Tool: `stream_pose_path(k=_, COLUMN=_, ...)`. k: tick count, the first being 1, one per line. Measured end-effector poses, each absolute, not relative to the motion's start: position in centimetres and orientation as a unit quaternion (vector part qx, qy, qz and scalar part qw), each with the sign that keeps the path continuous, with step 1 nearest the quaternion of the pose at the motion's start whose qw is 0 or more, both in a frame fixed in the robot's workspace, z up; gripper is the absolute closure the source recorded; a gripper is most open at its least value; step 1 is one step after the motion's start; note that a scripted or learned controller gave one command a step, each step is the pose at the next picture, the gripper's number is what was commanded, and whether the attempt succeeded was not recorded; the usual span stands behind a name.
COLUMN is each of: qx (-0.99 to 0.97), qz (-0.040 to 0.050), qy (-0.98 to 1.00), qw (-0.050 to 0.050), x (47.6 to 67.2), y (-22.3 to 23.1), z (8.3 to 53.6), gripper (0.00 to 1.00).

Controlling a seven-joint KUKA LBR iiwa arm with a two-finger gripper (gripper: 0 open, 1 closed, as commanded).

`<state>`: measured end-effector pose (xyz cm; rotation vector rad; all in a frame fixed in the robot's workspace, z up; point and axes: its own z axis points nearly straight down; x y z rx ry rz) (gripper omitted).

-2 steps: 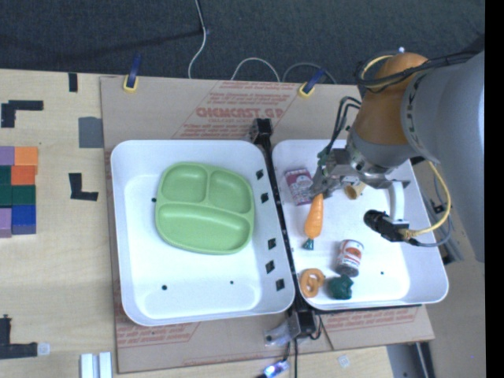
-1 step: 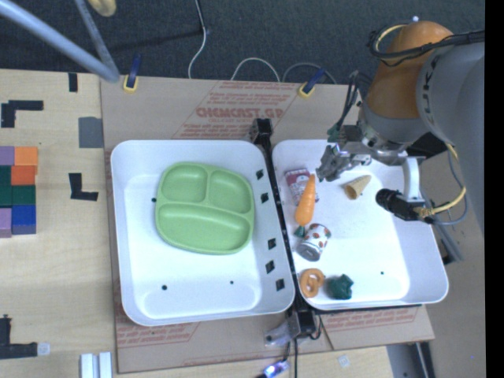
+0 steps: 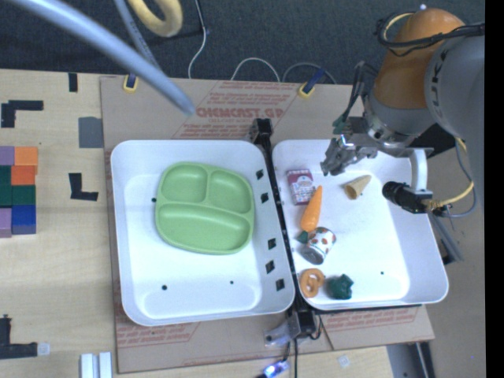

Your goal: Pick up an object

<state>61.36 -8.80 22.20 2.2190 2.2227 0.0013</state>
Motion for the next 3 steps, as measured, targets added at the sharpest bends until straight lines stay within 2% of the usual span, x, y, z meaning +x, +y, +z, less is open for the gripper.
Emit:
stream_pose_path(k=2, qx=0.705, qz=-0.0008, qy=0.709, qw=-0.002, x=55.4, y=1.9, z=22.0, gripper=1.0)
stream_pose_path(k=3, qx=0.705, qz=0.0001, qy=0.71, qw=-0.001, x=54.4, y=6.8, z=22.7, gripper=1.0)
